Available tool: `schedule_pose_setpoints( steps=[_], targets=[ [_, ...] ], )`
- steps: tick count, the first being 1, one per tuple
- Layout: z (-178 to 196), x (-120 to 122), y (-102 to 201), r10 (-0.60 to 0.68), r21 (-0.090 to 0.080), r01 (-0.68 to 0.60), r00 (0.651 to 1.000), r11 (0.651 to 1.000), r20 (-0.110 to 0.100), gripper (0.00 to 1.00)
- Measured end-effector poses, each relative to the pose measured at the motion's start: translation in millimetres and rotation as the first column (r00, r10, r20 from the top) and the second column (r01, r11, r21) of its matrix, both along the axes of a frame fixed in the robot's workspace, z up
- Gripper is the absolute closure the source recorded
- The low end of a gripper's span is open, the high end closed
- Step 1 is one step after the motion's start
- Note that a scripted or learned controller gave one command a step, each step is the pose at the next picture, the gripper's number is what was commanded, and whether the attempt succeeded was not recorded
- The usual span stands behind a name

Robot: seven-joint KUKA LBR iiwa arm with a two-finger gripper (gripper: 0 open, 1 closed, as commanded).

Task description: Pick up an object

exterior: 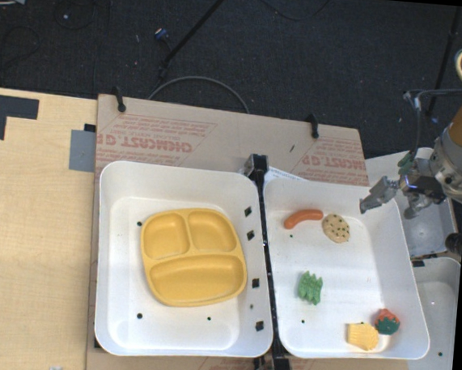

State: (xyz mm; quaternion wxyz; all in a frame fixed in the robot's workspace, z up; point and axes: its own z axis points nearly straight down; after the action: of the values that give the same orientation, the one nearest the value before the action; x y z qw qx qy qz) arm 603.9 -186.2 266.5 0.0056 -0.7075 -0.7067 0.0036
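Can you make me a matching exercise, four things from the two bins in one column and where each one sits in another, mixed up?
Things:
1. yellow tray
2. sausage
3. green toy
4. cookie

Places:
A. middle of the right bin
B. far part of the right bin, next to the sausage
C. left bin
D. far part of the right bin, closest to the divider

Pairs: 1-C, 2-D, 3-A, 4-B
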Motion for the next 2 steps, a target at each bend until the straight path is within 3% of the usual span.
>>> schedule_pose_setpoints(
  steps=[1,2],
  targets=[
    [6,2,0,0.002,-0.002,-0.002,1.000,1.000,0.010,0.00],
    [-49,-5,-8,0.000,-0.001,0.000,1.000,1.000,0.005,0.00]
  ],
)
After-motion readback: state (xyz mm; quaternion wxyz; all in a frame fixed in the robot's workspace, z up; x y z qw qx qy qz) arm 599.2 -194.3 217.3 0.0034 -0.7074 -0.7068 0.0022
